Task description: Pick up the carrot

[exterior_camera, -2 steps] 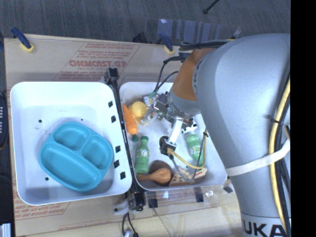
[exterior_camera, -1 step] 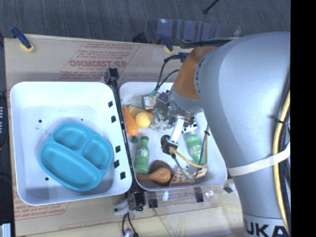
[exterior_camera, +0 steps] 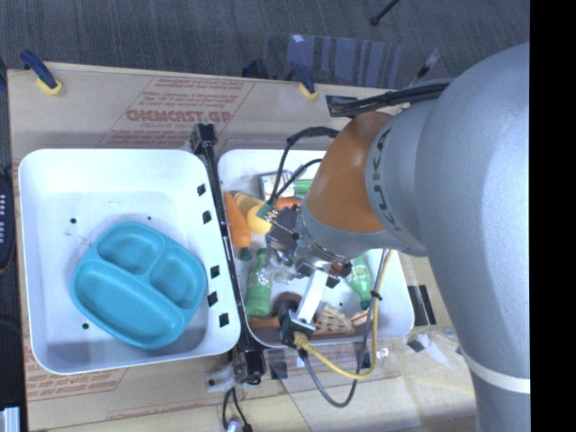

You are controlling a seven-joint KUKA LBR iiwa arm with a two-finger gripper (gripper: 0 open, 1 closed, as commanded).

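Evidently your claw [exterior_camera: 283,241] hung low inside the right-hand bin [exterior_camera: 396,318], over the clutter near its middle. The wrist and its orange band covered it enough that you could not tell whether it was open or closed. Just beside it, toward the bin's left wall, lay the carrot [exterior_camera: 238,224], stretched along that wall, with a yellow piece [exterior_camera: 258,220] against its inner side. A green bottle [exterior_camera: 259,288] lay nearer the bin's front-left corner. The blue tray [exterior_camera: 139,282] sat in the left bin [exterior_camera: 36,241], well apart. By the look of it, you were at the approach step. The next move called for shifting toward the left wall, centring over the carrot and closing clear of the yellow piece.
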